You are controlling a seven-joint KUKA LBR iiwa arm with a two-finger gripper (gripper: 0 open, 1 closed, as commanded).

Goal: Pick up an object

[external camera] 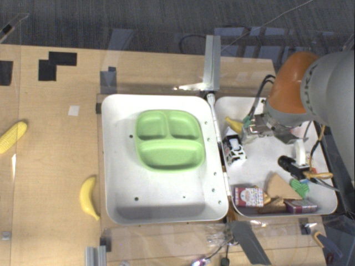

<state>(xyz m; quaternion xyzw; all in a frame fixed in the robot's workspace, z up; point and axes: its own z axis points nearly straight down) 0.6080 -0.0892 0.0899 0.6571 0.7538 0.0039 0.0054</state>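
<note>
you can't tell the gripper (250, 129) state from here — it hangs just right of the black-and-white object (234, 150) in the right bin (331, 204) — so centre over that object before descending.

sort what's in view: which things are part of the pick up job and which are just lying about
Job: arm, the right bin, and its clutter: red box, black-and-white item, green item.

Lying about: green tray in the left bin; banana and corn cob on the bench.
</note>
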